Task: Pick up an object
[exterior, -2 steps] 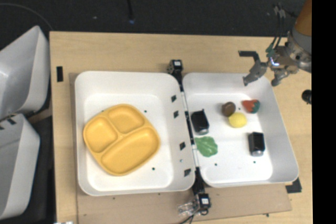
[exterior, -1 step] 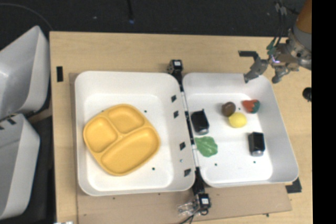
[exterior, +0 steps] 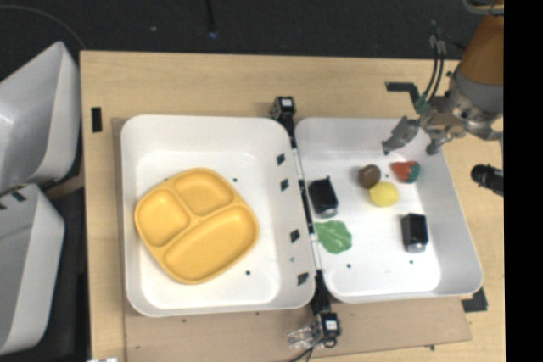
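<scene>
Both white bins (exterior: 377, 288) look like smooth, slightly glossy plastic. The yellow divided plate (exterior: 197, 223) is matt plastic. The bench (exterior: 102, 208) shows pale, matt wood. The gripper (exterior: 416, 131) appears grey metal, and the green piece (exterior: 333, 236) looks soft and dull.

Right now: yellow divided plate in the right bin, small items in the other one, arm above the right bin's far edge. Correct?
Not quite. The camera view shows the yellow divided plate in the left bin; the small items, such as the green piece, lie in the right bin. The arm is above the right bin's far edge, as you said.
</scene>
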Controlling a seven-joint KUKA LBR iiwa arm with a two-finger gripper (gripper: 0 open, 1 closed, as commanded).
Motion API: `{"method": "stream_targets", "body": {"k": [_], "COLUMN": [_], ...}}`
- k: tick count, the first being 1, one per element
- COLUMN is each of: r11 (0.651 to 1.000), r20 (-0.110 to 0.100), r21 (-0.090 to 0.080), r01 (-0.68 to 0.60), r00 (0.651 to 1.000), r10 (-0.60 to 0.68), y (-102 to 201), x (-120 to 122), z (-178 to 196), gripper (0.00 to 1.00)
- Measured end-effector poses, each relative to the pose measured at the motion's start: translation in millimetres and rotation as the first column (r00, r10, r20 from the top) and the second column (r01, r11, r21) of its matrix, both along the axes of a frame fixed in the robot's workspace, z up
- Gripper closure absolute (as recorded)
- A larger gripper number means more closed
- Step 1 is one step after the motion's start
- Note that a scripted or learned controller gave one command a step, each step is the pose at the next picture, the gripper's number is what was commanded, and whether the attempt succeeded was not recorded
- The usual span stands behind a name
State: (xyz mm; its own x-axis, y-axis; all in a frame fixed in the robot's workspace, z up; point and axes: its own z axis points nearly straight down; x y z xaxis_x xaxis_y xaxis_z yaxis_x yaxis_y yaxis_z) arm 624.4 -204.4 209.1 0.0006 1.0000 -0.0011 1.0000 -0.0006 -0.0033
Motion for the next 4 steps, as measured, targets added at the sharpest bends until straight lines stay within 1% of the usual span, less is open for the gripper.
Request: {"method": "stream_targets", "body": {"k": [1,2,3,4], "r11": [1.000,1.000,1.000,1.000], "r20": [0.002,0.011,0.009,0.012], "r21": [-0.001,0.001,-0.001,-0.003], "r01": [-0.003,-0.005,-0.003,-0.003], "r00": [1.000,1.000,1.000,1.000], "r10": [0.003,0.005,0.003,0.003], "y": [-2.2,-0.1,-3.3,-6.7], "x": [9.7,12.7,11.5,18.3], "z": [-55.1,-88.1,-79.5,-15.1], "gripper": [0.00,0.00,1.00,1.00]}}
